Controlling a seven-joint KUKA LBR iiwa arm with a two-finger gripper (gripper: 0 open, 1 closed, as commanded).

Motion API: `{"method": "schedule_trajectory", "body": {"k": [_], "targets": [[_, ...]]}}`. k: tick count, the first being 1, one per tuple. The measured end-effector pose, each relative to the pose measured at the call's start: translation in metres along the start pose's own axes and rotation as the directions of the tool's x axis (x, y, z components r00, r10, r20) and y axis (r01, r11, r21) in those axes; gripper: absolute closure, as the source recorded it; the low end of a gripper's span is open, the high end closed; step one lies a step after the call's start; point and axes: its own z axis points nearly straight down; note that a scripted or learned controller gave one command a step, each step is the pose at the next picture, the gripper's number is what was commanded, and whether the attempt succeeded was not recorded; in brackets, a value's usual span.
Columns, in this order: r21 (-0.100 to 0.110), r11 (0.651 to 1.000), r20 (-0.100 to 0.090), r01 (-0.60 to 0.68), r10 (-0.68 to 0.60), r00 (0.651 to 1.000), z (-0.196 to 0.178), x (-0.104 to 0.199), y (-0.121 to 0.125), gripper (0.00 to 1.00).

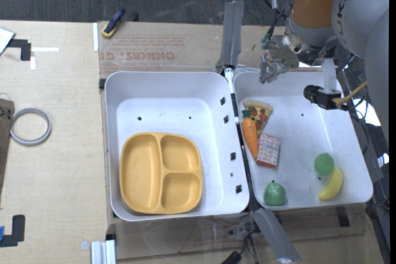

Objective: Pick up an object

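Bins side by side; gripper (pixel 270 73) above carrot (pixel 250 136) (orange).

- Two white bins: left bin (pixel 117 133), right bin (pixel 297 102)
- One yellow divided plate (pixel 162 172)
- One pizza slice (pixel 257 114)
- One carrot (pixel 250 136)
- One small printed box (pixel 268 150), possibly a carton
- Two green round fruits (pixel 323 163) (pixel 275 193)
- One banana (pixel 332 185)
- One tape roll (pixel 30 126)

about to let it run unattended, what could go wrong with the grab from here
The carrot, pizza slice and small box lie packed together by the right bin's left wall, so a grab may hit two at once or clip the wall. The gripper hangs near the bin's back rim and could catch it descending.
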Motion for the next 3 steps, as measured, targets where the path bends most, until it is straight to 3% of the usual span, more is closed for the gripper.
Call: {"method": "schedule_trajectory", "body": {"k": [1, 2, 3], "targets": [[-0.002, 1.000, 0.001, 0.011, -0.011, 1.000, -0.037, -0.012, -0.016, 1.00], [0.003, 0.996, 0.000, -0.091, 0.091, 0.996, 0.025, 0.042, -0.109, 1.00], [0.000, 0.963, 0.002, -0.269, 0.269, 0.963, -0.203, 0.012, -0.133, 1.00]]}}
